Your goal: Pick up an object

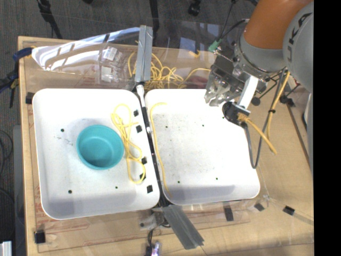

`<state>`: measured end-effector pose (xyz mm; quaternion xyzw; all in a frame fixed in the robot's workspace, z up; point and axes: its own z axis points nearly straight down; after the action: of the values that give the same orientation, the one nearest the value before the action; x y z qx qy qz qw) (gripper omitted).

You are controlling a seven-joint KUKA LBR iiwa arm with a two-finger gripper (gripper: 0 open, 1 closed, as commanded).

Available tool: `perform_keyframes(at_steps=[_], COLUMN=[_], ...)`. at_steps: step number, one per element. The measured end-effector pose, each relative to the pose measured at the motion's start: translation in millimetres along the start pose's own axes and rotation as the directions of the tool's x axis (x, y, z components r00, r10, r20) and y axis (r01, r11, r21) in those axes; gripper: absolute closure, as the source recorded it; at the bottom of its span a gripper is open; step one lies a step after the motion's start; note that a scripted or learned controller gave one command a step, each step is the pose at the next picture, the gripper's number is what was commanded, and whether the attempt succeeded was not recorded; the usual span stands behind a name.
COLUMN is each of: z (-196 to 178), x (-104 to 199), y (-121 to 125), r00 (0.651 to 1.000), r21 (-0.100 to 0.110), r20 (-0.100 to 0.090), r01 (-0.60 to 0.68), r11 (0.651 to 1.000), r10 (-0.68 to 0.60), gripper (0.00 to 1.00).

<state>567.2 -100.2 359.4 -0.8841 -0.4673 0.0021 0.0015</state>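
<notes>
A teal bowl (100,146) sits upright in the left bin (53,196), left of centre. A yellow cord (129,137) loops beside it along that bin's right side. My gripper (216,97) hangs over the back edge of the right bin (234,188), near its far right corner, well away from the bowl. Its pale fingers point down and nothing shows between them.
More yellow cord (160,73) lies tangled behind the bins by a clear plastic sheet (80,57). A grey divider bar (143,57) runs between the bins at the back. Yellow cabling (264,135) trails from the wrist over the right bin's right edge.
</notes>
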Motion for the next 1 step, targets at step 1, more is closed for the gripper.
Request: perform_keyframes(at_steps=[1], z=[47.3], x=[43.9], y=[-38.9], r00=[0.958], r21=[0.001], r20=[0.0], r01=[-0.285], r11=[0.958], r10=[0.285], gripper=[1.0])
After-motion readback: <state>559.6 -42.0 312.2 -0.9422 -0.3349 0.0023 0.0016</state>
